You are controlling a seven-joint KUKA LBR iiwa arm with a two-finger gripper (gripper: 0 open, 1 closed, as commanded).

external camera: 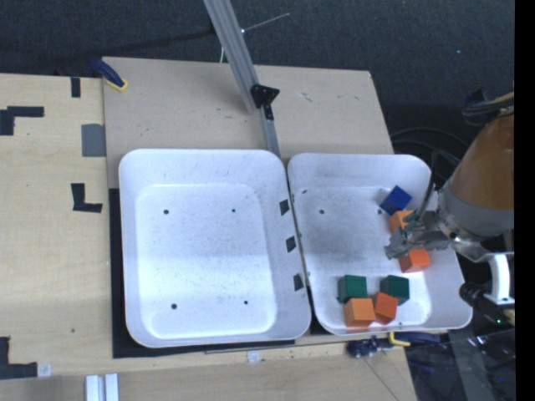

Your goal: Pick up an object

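The grey metal gripper [403, 239] is low in the right bin [334, 224]; how its fingers stand I cannot tell. Orange blocks [415, 260] touch it, a blue cube [396, 199] lies beyond, green and orange cubes [353, 287] nearer.

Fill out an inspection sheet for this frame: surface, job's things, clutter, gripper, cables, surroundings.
Surface: wooden bench bearing a left bin and a right bin, side by side.
Job's things: all in the right bin: blue block, two green blocks, orange blocks at the front, and two more orange blocks by the gripper.
Clutter: blue-and-yellow clamp at the bench's far-left corner.
Gripper: gripper low in the right bin among the orange blocks; grasp unclear.
Cables: dark cables on the floor to the right.
Surroundings: slanted metal pole, dark carpet.
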